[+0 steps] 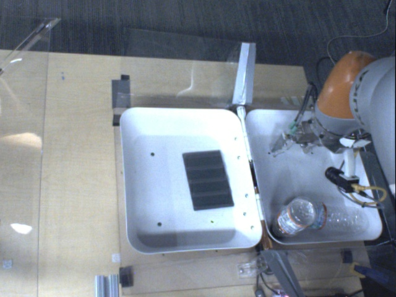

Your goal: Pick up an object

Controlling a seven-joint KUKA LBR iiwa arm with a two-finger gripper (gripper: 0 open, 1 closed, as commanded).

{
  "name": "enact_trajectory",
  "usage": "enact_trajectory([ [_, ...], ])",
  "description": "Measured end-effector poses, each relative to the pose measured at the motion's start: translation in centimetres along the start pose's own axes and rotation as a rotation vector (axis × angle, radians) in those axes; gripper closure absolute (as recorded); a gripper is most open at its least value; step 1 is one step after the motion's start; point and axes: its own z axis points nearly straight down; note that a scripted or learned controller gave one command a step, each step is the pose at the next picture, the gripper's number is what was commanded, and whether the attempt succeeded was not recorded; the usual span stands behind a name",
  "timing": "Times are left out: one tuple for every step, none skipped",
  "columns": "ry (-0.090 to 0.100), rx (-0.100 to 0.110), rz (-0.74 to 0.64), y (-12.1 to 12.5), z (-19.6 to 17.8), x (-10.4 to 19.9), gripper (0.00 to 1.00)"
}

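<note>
Hovers over the back of the right bin (266,166): gripper (286,142), state impossible to tell. Lies on its side at that bin's front edge: clear plastic bottle (300,216). Rests flat in the left bin (139,184): dark ribbed block (208,179).

Arm (365,91) cut off by the right edge. Claw (286,142) small and blurred; finger spacing indeterminate. Clear bottle (322,215) faint against the right bin (272,184), its far end indistinct. Cabling (278,283) cropped at the bottom edge.
</note>
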Motion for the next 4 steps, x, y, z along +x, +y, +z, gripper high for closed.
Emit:
enact_trajectory([
  [-0.002,0.000,0.103,3.2,0.0,-7.0,0.00],
  [-0.001,0.000,-0.099,-5.8,-0.1,-5.2,0.00],
  [-0.002,-0.003,-0.007,-11.4,-0.3,-4.7,0.00],
  [0.000,0.000,0.133,-1.2,0.0,-0.5,0.00],
])
